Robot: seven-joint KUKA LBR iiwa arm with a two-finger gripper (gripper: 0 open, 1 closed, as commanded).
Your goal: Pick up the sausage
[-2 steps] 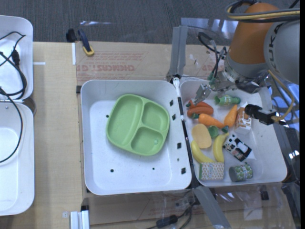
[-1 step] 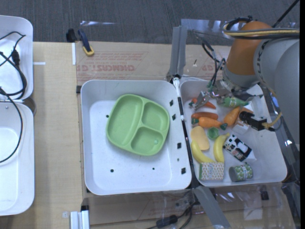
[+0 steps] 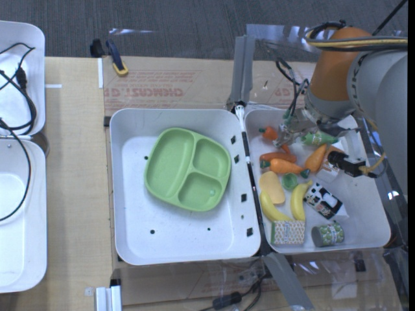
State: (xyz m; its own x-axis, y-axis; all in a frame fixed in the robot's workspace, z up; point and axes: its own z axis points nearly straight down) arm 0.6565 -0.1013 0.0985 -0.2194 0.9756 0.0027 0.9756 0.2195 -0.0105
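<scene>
Two white bins are carried by the desk [image 3: 78, 173], and the pincer [image 3: 290, 129], its state impossible to tell, is lowered in the right bin [image 3: 373, 229] at upper right, among toy foods.

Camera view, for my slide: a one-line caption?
Tool low over toy food in the right bin; green plate in the left bin.

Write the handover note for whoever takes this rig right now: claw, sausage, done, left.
Claw: low over the far end of the right bin, among the toy food; whether it is open or shut cannot be told, and nothing can be seen held in it.
Sausage: I cannot single it out for sure; reddish pieces lie just below the claw, beside the carrot.
Left bin: holds the green divided plate.
Done: the arm is over the pile.
Left: grip the sausage and lift it.
</scene>
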